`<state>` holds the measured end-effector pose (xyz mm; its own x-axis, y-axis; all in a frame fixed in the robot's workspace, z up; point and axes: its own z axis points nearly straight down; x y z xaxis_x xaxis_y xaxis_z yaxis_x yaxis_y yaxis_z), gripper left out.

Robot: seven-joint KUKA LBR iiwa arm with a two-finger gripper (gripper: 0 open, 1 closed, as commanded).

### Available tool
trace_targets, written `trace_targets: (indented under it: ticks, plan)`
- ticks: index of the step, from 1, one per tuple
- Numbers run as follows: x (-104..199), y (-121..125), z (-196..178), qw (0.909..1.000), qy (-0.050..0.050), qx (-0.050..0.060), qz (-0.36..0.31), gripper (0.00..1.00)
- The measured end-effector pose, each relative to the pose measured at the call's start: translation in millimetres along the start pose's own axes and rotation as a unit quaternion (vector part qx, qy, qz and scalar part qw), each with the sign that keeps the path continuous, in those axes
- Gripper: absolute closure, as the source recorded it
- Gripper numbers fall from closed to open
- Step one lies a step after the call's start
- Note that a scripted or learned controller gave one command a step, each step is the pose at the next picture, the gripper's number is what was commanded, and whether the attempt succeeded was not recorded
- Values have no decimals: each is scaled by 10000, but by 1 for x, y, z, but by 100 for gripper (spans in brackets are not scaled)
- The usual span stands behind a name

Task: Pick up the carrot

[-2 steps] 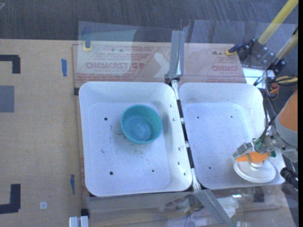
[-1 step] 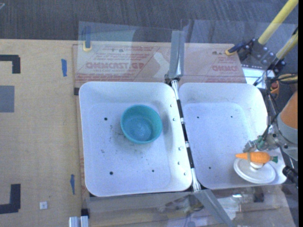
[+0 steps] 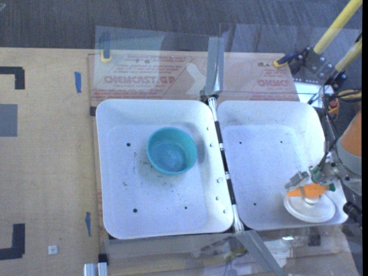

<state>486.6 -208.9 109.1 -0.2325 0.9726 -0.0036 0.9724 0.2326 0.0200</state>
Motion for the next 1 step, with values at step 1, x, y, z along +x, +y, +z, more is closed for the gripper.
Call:
trace_targets:
  ticks: [1]
  plan:
    - [18,0,21,9956,-11,73,929,0]
